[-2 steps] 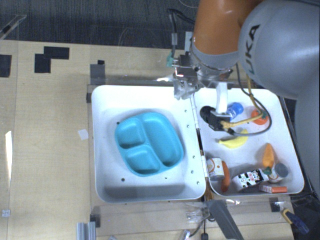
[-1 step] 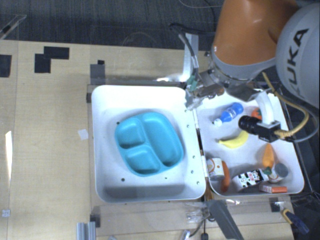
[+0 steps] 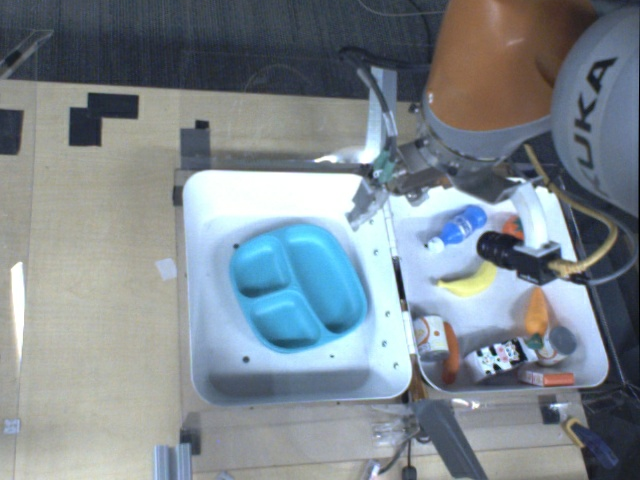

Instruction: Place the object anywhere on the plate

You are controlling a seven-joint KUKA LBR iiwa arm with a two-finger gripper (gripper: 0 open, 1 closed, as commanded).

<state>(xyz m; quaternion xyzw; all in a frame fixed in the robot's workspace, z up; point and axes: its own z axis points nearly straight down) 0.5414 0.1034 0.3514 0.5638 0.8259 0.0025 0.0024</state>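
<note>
A glossy blue plastic plate (image 3: 297, 285) with three rounded compartments lies in the smooth white left bin (image 3: 215, 368), nothing resting on it. The right bin (image 3: 595, 353) holds a curved yellow banana (image 3: 470, 282), a small bottle with a blue label (image 3: 457, 227), an orange carrot-shaped piece (image 3: 537, 311), a squat printed can (image 3: 432, 335) and a black-and-white box (image 3: 499, 357). The metal gripper (image 3: 372, 196) hangs over the wall between the bins at the far side, whether it is parted or closed being unclear, with nothing visibly held.
</note>
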